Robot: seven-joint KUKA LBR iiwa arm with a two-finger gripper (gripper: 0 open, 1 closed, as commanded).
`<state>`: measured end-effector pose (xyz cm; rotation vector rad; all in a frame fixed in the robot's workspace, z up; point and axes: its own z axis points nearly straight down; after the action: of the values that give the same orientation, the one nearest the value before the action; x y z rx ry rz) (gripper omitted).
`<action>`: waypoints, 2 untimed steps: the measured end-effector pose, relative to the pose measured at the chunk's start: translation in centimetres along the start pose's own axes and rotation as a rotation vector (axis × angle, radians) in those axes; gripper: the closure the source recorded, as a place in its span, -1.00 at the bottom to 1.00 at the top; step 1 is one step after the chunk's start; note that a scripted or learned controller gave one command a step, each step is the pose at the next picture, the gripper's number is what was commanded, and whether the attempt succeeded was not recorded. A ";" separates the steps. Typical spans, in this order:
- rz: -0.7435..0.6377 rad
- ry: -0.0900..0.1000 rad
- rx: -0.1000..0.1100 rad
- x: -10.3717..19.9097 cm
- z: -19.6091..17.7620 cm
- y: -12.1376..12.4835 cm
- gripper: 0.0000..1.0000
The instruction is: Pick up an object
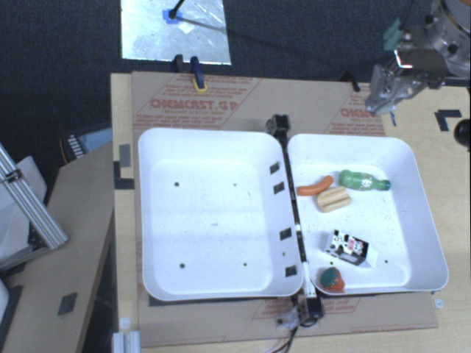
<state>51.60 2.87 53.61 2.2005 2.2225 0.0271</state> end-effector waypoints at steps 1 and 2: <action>0.000 -0.003 0.015 -0.3 -0.3 -0.1 1.00; -0.005 -0.003 0.013 -0.3 -1.4 0.0 1.00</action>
<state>51.56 2.60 54.99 2.1998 2.2332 0.0103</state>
